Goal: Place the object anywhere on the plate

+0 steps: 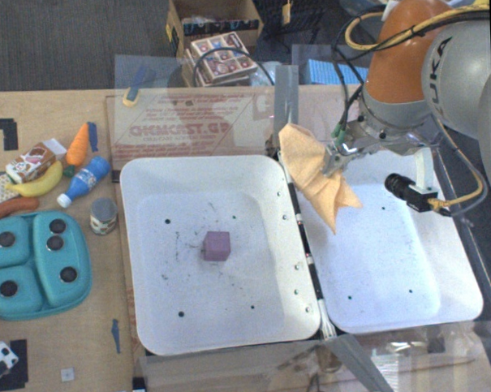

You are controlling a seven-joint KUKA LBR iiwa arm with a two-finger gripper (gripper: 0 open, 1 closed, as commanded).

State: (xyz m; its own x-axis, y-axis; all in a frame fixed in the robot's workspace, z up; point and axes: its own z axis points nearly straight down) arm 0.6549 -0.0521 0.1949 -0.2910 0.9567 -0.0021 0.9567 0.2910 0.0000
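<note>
My gripper hangs over the left part of the right bin, shut on a tan-yellow cloth. The cloth droops from the fingers, spreads left over the wall between the bins, and its lower tip points down into the right bin. A small purple cube lies near the middle of the left bin, apart from the gripper. A teal divided plate sits on the bench left of the bins, far from the gripper.
Toy food lies on the bench at upper left: a carrot, a banana, a blue bottle, a sausage and a small can. A cardboard box stands behind the bins. A black cable connector hangs by the wrist.
</note>
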